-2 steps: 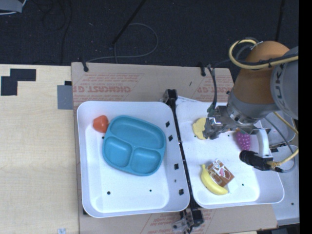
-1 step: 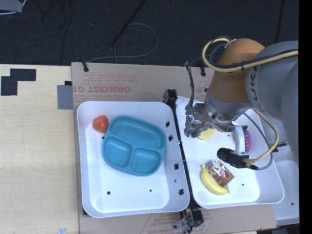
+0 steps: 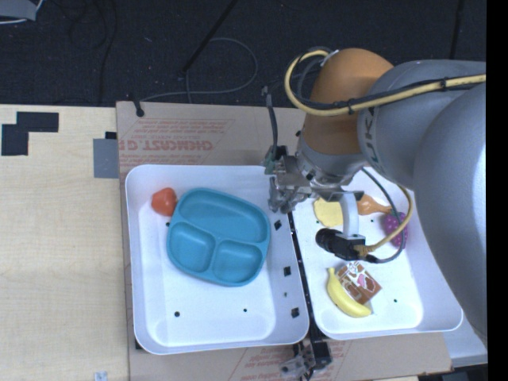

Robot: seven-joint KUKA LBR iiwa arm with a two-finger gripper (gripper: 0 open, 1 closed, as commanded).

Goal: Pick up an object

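- The grey arm with its orange band reaches in from the right and hangs over the ridge between the two white bins, its hand point(image 3: 284, 190) low at the upper end of that divide.
- No object is seen between the fingers, so the pick appears not yet done; whether the hand is wide or narrow cannot be told, for the dark mechanism is small and tangled with cables.
- Candidates for lifting lie in the right bin point(image 3: 432, 316): a banana point(image 3: 346, 300) near the front, touching a brown wrapped item point(image 3: 359, 282), with a yellow disc point(image 3: 327, 211), an orange piece point(image 3: 371, 205) and a purple item point(image 3: 393, 227) further back.
- The left bin point(image 3: 147, 308) carries a blue divided plate point(image 3: 218, 235) and a small red-orange fruit point(image 3: 164, 201) just beside its upper left corner.
- The arm's bulk covers the right bin's far corner; a black part point(image 3: 337, 243) hanging under the wrist hides some of the bin floor.
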